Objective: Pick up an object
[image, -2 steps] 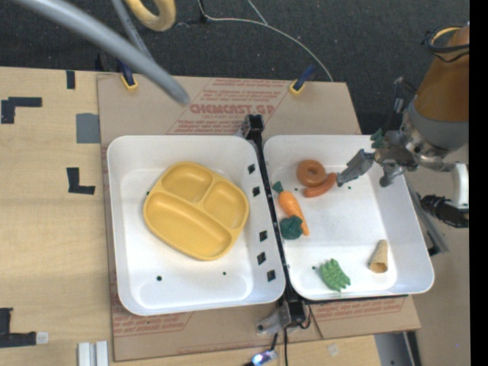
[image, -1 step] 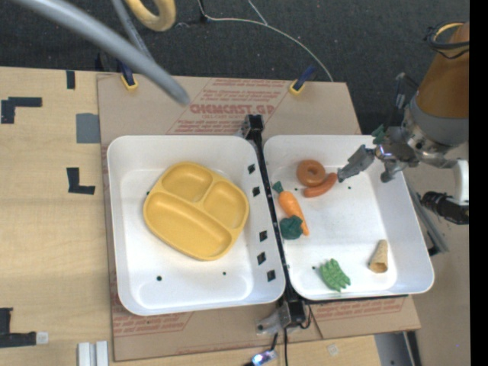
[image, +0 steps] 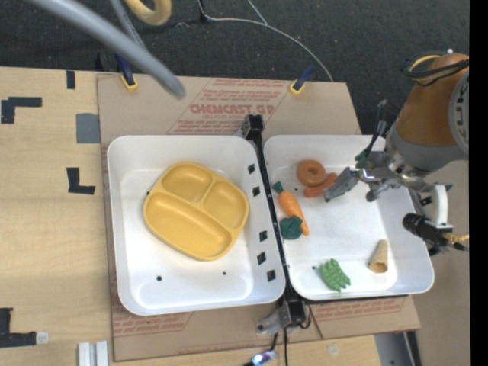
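so my arm (image: 435, 120) comes in from the right, and my gripper (image: 352, 183) hangs over the right bin (image: 347, 261), toward its far side. one dark finger (image: 339, 187) slants out to the left, its tip just beside the orange ring (image: 310, 171) and the small orange piece (image: 321, 186) that lies against the ring. whether my fingers are open or closed i cannot tell from this angle, and i see nothing between them.

the rest of the right bin's things lie apart from me: a carrot (image: 292, 205) near the divider, a dark green lump (image: 290, 228) touching its near end, a leafy green piece (image: 334, 274) close to the near rim, and a tan cone (image: 379, 256) off to the right of that.

the left bin (image: 133, 273) bears a yellow divided plate (image: 197, 210), set a little askew near its middle. both bins sit on a cardboard sheet (image: 221, 109) clamped at its far edge.
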Controlling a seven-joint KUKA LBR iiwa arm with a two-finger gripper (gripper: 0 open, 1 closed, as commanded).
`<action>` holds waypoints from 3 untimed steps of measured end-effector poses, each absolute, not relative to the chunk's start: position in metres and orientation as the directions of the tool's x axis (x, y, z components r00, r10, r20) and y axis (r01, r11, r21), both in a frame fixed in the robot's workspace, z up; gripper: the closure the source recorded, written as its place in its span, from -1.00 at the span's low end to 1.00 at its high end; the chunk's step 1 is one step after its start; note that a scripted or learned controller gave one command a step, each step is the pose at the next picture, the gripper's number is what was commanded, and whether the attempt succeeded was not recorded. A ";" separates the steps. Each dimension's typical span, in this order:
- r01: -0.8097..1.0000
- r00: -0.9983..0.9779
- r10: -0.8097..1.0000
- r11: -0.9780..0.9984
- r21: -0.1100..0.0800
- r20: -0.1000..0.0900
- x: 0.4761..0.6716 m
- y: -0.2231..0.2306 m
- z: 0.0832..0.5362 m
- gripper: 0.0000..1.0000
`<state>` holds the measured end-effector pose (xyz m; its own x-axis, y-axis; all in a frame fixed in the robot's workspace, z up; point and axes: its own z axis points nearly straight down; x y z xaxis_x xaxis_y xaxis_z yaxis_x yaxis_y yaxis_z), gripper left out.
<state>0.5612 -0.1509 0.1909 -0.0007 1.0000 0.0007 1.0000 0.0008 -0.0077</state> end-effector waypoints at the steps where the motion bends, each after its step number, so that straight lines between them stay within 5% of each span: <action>1: 1.000 -0.001 1.000 0.001 -0.006 0.000 0.564 -0.155 0.145 -1.00; 2: 1.000 -0.001 1.000 0.001 -0.007 0.000 0.563 -0.154 0.090 -1.00; 3: 1.000 -0.003 1.000 0.003 -0.004 0.001 0.564 -0.153 0.103 1.00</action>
<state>0.5640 -0.1532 0.1032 -0.0026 1.0000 0.0007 1.0000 0.0026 -0.0036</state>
